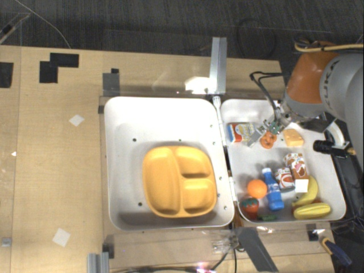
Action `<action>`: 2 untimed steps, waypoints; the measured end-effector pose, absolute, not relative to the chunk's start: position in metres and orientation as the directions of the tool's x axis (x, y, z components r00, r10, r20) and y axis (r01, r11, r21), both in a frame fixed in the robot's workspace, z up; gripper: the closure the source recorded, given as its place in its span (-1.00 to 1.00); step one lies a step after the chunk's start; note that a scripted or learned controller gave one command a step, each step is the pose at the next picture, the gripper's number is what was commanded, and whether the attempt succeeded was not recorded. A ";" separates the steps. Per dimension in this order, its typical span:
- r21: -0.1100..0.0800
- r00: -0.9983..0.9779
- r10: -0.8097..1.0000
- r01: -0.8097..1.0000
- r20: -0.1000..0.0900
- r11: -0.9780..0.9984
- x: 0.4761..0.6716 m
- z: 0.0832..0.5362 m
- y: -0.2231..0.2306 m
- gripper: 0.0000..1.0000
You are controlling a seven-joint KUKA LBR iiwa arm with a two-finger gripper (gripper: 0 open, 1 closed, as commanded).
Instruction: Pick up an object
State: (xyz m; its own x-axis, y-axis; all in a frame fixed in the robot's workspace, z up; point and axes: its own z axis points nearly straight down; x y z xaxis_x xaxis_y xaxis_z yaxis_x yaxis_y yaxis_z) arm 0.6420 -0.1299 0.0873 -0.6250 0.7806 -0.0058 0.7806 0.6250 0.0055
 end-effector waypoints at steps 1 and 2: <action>0.005 -0.860 0.511 0.511 -0.009 0.860 0.652 0.088 -0.105 -1.00; 0.006 -0.693 0.721 0.721 -0.007 0.693 0.647 0.088 -0.083 -1.00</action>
